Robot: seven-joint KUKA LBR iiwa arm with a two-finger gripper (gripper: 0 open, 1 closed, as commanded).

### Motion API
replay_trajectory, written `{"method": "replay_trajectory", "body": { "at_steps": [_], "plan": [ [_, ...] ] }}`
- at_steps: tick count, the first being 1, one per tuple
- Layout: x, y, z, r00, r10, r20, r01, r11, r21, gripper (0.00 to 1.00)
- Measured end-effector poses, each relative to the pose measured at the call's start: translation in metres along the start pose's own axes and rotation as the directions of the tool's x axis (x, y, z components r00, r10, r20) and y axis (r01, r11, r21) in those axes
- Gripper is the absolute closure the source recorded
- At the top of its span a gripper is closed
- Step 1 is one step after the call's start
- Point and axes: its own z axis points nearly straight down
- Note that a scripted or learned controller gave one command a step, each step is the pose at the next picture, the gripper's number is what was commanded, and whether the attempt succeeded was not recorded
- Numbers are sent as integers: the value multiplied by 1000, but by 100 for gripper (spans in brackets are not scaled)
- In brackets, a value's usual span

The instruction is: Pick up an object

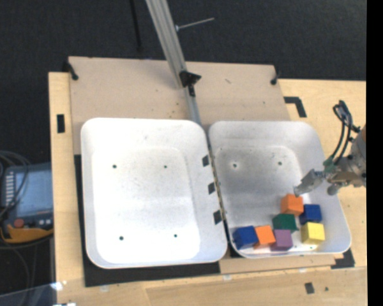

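Observation:
Several small coloured blocks lie in the near right corner of the right bin (255, 145): an orange block (292, 204), a blue block (311, 213), a green block (284, 222), a yellow block (313, 232), a purple block (283, 238), a second orange block (265, 235) and a second blue block (245, 236). My gripper (319, 185) hangs over the bin's right rim, just above and right of the upper orange block. It is open, its fingers spread, with nothing between them.
The left bin (143, 190) lies beside the right one, with a row of clips along the shared edge. A slanted metal rail (169, 40) runs from the top of the view down to the bins' junction. A pendant with cables (25, 203) sits at far left.

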Motion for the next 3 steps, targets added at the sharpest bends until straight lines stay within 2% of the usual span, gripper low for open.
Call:
{"method": "replay_trajectory", "body": {
  "at_steps": [1,2,3],
  "plan": [
    [0,0,0,1000,2,0,-2,1000,0,0],
    [-10,-7,50,1000,6,2,-6,1000,6,0],
    [-11,-9,91,1000,6,3,-6,1000,4,0]
  ]
}}
